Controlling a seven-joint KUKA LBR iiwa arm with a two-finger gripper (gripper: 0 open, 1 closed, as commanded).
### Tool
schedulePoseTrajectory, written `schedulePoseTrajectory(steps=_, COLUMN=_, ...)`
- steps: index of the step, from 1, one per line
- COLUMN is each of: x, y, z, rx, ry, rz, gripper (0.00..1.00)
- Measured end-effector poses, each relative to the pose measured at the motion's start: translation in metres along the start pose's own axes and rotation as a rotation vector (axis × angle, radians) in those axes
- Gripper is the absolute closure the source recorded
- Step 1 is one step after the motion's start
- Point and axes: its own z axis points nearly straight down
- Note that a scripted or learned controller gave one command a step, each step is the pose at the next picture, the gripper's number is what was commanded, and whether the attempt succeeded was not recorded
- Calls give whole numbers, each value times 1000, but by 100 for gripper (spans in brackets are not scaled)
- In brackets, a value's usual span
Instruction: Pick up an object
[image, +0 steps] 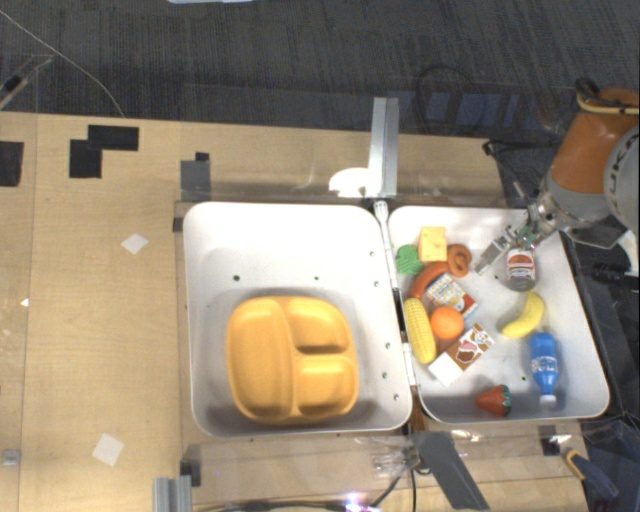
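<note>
The right bin holds several toy foods. Among them are a small red-labelled can, a banana, a blue bottle, a strawberry, an orange, a corn cob, two small cartons, a brown donut and a yellow cheese block. My gripper hangs low over the bin's upper right part. It is open, with one finger beside the can and the other toward the donut. Nothing sits between the fingers.
The left bin carries a yellow divided tray in its near half. A metal post rises behind the seam between the bins. A green toy and a red sausage lie by the right bin's left wall.
</note>
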Motion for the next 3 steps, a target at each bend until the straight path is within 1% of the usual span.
schedulePoseTrajectory(steps=1, x=38, y=-55, z=-22, rx=-4, ry=-6, rz=116, gripper=0)
schedulePoseTrajectory(steps=2, x=72, y=-98, z=5, rx=-10, ry=-7, rz=134, gripper=0)
schedulePoseTrajectory(steps=3, x=70, y=-96, z=-8, rx=-15, ry=-15, rz=132, gripper=100)
